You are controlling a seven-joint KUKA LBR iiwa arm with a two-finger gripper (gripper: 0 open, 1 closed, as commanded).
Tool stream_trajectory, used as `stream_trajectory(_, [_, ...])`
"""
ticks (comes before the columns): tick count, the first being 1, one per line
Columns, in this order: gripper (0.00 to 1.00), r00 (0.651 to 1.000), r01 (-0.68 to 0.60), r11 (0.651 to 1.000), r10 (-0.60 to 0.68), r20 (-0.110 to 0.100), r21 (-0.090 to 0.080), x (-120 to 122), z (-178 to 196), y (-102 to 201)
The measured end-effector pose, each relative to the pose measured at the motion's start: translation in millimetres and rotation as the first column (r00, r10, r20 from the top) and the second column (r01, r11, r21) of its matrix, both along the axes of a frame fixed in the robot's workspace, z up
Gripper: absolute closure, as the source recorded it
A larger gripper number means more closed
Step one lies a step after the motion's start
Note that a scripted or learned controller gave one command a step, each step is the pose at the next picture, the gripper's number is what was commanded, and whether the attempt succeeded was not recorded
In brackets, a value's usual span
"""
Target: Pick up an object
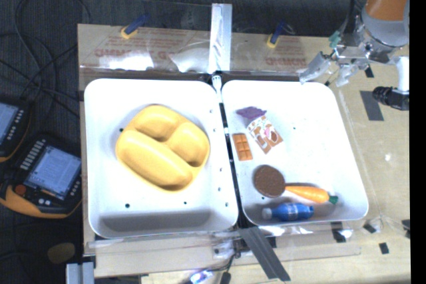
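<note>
Nearest the camera, along the front wall of the right bin [346,143], a blue bottle [290,211] is seen lying on its side, with a carrot [307,194] just behind it and touching a brown disc [269,180]. Further back lie an orange wafer [242,146], a printed card [265,133] and a purple scrap [251,113], each a little apart from the next. The left bin [106,96] is occupied by a large yellow bun-shaped toy [162,146].

At the far right corner of the worktop [383,163], the claw [329,67] is held above the rim of the right bin, outside its floor. Nothing is seen between its fingers; whether they are spread or closed cannot be told.

The approach is judged not yet begun. A free-standing item, such as the wafer or the card, is recommended as target. The crowded front group should be avoided, since the bin wall leaves little finger clearance. A vertical descent, centred on the item, is advised.
</note>
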State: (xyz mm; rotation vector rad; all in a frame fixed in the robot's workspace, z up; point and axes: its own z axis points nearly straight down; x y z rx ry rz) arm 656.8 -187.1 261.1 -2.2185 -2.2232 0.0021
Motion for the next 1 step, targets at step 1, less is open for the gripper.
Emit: stream_trajectory(1, [0.0,0.992,-0.123,0.992,0.123,0.001,-0.002,-22.3,-158.5,34.2])
